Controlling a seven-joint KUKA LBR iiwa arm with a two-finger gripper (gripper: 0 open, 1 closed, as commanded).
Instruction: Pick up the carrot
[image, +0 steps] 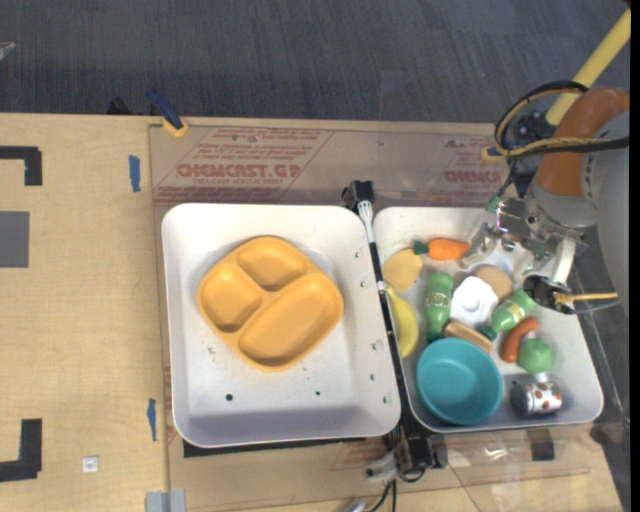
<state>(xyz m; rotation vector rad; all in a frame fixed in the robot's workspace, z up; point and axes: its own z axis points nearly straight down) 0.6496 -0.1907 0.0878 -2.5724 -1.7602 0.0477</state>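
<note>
Starting at the left of the frame, we are looking at the left bin (190, 300), which is carrying an orange divided plate (270, 300) at its middle. Moving right across the divider, we are seeing the right bin (590, 385) crowded with toy food and a teal bowl (458, 380) toward the lower part. The carrot (445, 248) is lying in that bin's upper left area, just beside a pale round piece (403, 268). Its long axis is running roughly left to right across the frame, with the green top pointing left and the orange body tapering right. Further right, the gripper (510, 228) is hanging over the bin's upper right, near the carrot but apart from it. We cannot tell its state from here. We judge the pick as not yet done: the carrot is resting in the bin, so approach, grasp and lift are all remaining.
</note>
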